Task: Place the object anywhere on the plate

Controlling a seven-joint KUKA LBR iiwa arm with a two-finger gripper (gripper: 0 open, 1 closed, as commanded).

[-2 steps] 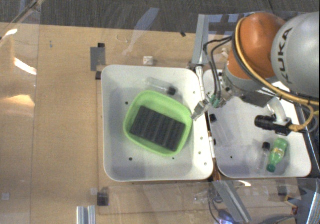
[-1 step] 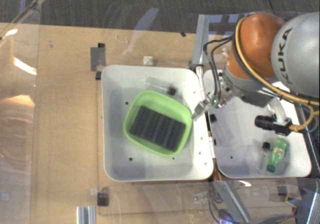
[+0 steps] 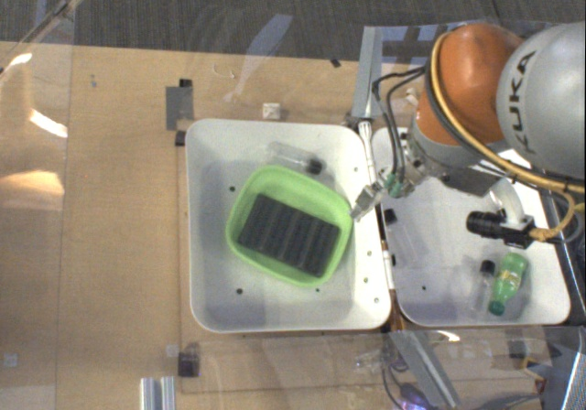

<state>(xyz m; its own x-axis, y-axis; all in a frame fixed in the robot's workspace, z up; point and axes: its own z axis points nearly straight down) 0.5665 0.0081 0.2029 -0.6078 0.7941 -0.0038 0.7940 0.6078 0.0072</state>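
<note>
Left bin: your lime-green square plastic plate already carries a dark ribbed rectangular block; a clear, dark-capped tube lies just behind.

Divider: gripper hovers at the plate's right edge; jaw state cannot be told.

Right bin: green bottle, well apart.

The arm is extended into the scene from the right side. Its grey body and orange band are seen in the upper right, with black and yellow cables routed along the wrist. The tool is angled down and to the left. Its finger state cannot be determined.
</note>
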